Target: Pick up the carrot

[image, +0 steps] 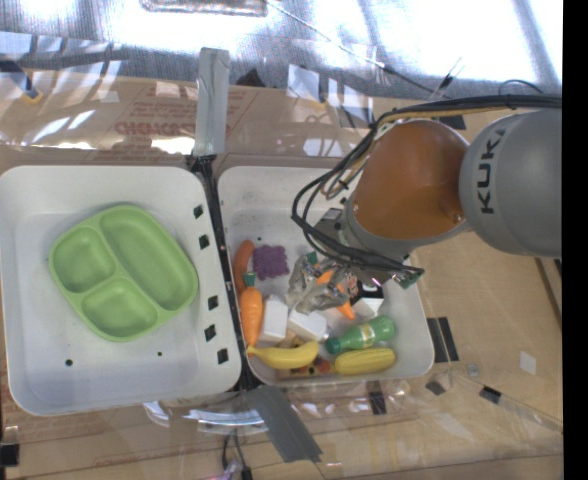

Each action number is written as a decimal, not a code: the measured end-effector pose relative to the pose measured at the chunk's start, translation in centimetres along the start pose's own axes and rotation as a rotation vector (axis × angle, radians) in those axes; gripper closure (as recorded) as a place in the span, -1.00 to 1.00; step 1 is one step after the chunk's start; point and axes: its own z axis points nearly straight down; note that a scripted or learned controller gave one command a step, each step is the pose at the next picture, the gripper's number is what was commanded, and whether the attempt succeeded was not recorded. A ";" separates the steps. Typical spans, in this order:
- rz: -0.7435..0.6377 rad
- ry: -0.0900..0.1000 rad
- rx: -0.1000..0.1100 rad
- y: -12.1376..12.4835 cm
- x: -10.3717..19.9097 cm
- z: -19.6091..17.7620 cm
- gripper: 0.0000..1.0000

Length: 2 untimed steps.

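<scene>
The carrot (251, 315), orange with a small green top, lies lengthwise along the left wall of the right bin (414, 313). My gripper (324, 282) hangs below the arm's orange band over the middle of that bin, to the right of the carrot and apart from it. It sits low among the toys there, with small orange and green pieces showing around it. The carrot rests free in the bin, next to a white block (274, 318).
The right bin also holds a red-orange piece (242, 260), purple grapes (270, 261), a banana (284, 356), a green bottle (359, 335), a yellow corn cob (364, 362) and another white block (308, 324). The left bin (34, 368) bears a green divided plate (124, 270).
</scene>
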 end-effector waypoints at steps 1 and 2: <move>-0.151 -0.009 0.015 -2.5 -1.0 -8.6 1.00; -0.237 -0.009 0.017 -1.0 -1.3 2.5 1.00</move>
